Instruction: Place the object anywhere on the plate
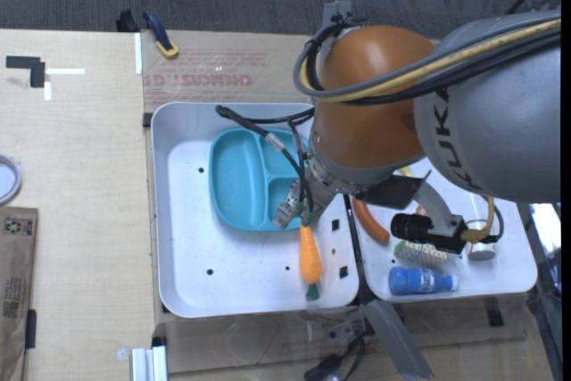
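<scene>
Left bin: teal plate in the far half, split into compartments, one big on the left and smaller ones on the right. Carrot is in the same bin, lying on the bin floor close to the right wall, just near of the plate's right near corner. It is not on the plate. It runs roughly near-far, green tip toward the near wall and orange end toward the plate.

Gripper sits over the plate's right near edge, right at the carrot's far end. Can't tell if it touches the carrot. Wide or narrow: can't tell either, the tip is small and cluttered from this angle.

Right bin: the arm covers most of the far part, plus the left bin's far right corner. What shows:
- red-orange long thing, lying slanted by the left wall
- blue bottle on its side by the near wall
- pale bristly thing just far of the bottle
- small grey round piece to their right

Bench left of the bins: tape roll at the left edge, brown bag near of it. Cardboard lies far of the left bin, with a blue-yellow clamp at its far left corner.
</scene>
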`<state>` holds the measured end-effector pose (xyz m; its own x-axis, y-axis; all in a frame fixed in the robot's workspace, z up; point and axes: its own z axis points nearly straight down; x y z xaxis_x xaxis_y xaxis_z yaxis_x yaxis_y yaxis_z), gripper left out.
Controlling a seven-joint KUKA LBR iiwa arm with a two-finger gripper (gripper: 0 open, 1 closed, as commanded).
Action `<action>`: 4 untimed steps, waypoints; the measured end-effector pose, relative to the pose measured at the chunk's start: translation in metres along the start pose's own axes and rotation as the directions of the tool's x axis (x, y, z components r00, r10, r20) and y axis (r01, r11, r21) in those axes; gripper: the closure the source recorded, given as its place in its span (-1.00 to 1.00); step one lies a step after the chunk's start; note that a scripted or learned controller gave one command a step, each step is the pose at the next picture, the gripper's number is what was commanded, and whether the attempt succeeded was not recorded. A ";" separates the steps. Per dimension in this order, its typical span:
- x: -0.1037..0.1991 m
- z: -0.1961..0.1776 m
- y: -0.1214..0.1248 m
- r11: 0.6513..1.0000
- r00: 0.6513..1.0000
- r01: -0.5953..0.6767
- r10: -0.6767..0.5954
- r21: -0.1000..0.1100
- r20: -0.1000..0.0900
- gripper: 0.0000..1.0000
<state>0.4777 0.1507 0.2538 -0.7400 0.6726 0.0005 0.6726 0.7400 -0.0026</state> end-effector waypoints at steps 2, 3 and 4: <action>-0.003 0.034 -0.003 0.988 0.988 0.154 -0.154 0.000 0.000 1.00; -0.014 -0.040 -0.013 0.990 0.990 0.144 -0.144 -0.003 0.003 1.00; -0.016 0.033 -0.017 0.901 0.901 0.434 -0.434 -0.001 0.001 1.00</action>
<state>0.4779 0.1278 0.2205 -0.9586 0.2847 0.0008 0.2847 0.9586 -0.0008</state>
